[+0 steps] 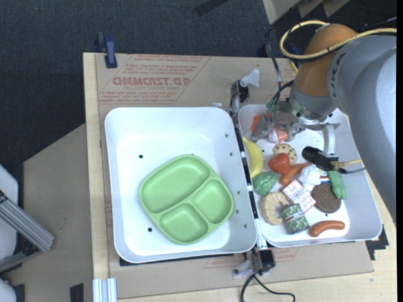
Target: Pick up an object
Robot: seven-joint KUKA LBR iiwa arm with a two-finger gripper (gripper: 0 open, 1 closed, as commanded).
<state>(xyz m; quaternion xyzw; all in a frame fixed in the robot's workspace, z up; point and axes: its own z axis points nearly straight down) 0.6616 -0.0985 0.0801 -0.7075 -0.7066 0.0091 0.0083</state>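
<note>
Camera view: the arm (352, 74) comes in from three o'clock over the right bin (365, 222), its gripper (291, 123) low at the bin's twelve o'clock end among the toy food; jaw state, cannot tell. Banana (254, 156) lies along the bin's nine o'clock wall, tomato (279, 163) beside it, sausage (327, 228) towards five o'clock. The left bin (126, 131) holds a green divided plate (185, 198)

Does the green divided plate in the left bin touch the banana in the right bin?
Apart. In the camera view the green divided plate lies within the left bin, while the banana sits past the bin walls in the right bin.
</note>
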